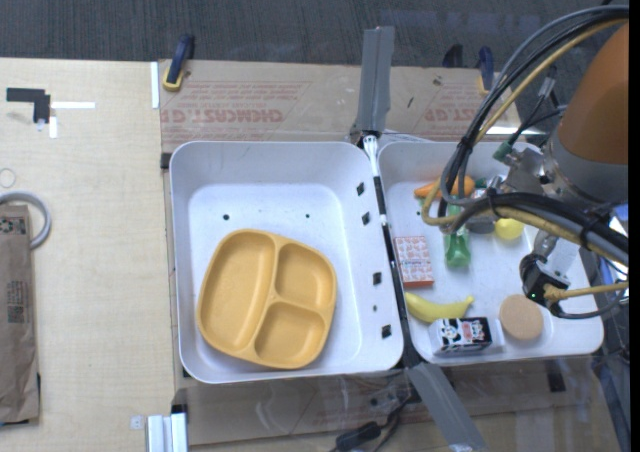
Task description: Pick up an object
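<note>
While the arm (590,130) hangs over the right bin (590,340), its end effector hidden among cables so I cannot tell its state, a banana (437,306) lies at that bin's seven o'clock and a yellow divided plate (267,297) sits in the left bin (200,180).

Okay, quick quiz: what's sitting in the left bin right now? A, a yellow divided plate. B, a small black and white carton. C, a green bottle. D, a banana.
A: the yellow divided plate lies in the left bin; the banana, green bottle and carton are all in the right bin.
</note>
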`<control>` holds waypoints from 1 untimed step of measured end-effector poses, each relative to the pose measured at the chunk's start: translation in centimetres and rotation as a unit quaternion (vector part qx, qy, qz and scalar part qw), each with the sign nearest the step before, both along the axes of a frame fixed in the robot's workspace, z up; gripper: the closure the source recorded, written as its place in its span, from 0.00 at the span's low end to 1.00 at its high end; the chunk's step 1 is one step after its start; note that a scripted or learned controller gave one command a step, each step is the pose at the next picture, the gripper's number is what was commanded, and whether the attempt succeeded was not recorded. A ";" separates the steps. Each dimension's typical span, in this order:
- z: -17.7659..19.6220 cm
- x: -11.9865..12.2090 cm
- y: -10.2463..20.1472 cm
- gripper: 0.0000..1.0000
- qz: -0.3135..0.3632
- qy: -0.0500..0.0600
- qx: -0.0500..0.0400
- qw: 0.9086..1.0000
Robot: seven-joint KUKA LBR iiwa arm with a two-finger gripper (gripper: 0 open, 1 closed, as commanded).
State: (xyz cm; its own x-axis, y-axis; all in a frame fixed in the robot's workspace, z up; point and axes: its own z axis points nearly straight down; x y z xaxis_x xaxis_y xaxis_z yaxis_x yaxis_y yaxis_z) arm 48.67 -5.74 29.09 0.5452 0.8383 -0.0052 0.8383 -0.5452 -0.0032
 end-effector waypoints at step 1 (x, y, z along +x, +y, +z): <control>-14.0 -0.4 -4.0 0.00 -0.023 0.000 0.001 1.000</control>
State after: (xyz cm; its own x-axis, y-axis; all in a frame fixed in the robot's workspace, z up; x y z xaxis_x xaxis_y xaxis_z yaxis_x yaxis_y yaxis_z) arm 48.23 -9.73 15.09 0.5827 0.8127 -0.0043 0.8127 -0.5827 -0.0047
